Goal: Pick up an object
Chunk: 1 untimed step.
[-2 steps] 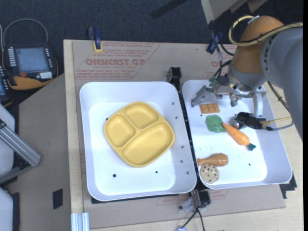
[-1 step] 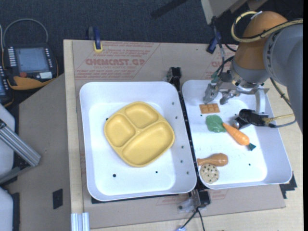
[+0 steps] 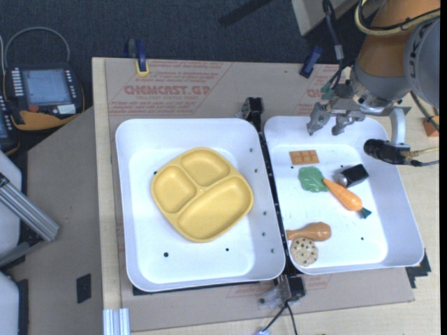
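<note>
Cardboard-topped bench (image 3: 209, 82), two white bins. Gripper (image 3: 331, 121) hovered over right bin's (image 3: 398, 243) far rim, fingers spread, nothing between them. Carrot (image 3: 343, 193), green piece (image 3: 311, 180), cracker (image 3: 304, 158), drumstick (image 3: 309, 233), cookie (image 3: 304, 252) lay inside that bin. Nothing picked yet; descent, grasp, lift all remaining.

Bare floor right of the carrot (image 3: 345, 193) in the right bin (image 3: 399, 246); crowded left by green piece (image 3: 311, 180), cracker (image 3: 304, 158).
</note>
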Motion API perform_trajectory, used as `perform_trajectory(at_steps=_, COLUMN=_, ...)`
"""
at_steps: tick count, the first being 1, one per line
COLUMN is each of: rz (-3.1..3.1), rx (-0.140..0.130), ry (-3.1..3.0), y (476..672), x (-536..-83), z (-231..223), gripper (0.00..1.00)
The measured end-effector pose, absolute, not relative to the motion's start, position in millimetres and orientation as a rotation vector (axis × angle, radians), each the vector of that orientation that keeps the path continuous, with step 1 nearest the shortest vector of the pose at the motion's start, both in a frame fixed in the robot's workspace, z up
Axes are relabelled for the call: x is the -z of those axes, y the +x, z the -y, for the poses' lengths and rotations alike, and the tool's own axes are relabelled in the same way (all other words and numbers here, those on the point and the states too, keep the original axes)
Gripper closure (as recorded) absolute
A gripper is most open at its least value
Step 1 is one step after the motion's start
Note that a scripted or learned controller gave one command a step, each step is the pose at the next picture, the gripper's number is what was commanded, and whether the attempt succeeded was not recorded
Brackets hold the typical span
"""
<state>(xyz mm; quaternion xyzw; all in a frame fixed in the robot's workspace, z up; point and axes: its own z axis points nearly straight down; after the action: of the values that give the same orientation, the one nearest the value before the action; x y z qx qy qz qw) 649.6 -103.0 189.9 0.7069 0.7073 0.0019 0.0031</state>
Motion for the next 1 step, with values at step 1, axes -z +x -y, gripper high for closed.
perform_trajectory(at_steps=1, rz=-2.219, rx=-0.006, ry=2.216, y=650.8, x=-234.7, z=97.7, gripper=1.0)
